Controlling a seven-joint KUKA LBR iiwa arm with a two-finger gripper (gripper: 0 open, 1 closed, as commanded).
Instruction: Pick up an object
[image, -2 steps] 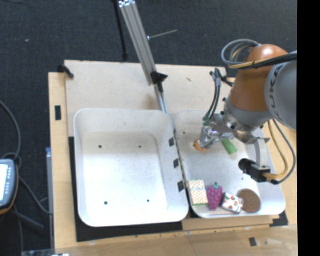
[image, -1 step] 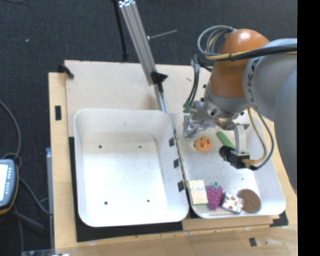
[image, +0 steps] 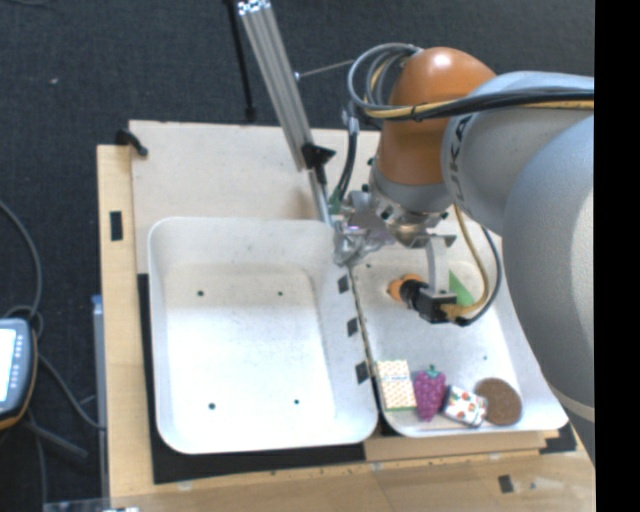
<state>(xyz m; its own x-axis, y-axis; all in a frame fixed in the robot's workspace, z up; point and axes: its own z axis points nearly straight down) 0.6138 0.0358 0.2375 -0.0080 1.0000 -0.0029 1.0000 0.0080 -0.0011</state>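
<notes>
My gripper (image: 348, 243) hangs over the seam betw the two bins, far end; open or closed, can't tell. Shallow white plastic right bin (image: 470, 350): flat green wedge (image: 461, 290) nearby. Row at near rim: pale yellow box (image: 395, 385), knobbly purple berry toy (image: 430, 393), small red-white patterned box (image: 464, 406), flat brown disc (image: 499, 400). Matching left bin (image: 240, 330): speckled floor.

Dark speckled floor (image: 100, 60) all round. Pale wooden worktop (image: 230, 170), even light, no hard shadows. Slanted aluminium rail (image: 278, 80) rises over the worktop's far side. Black cables (image: 28, 250) trail on floor at left, near a screened handheld unit (image: 10, 365)
</notes>
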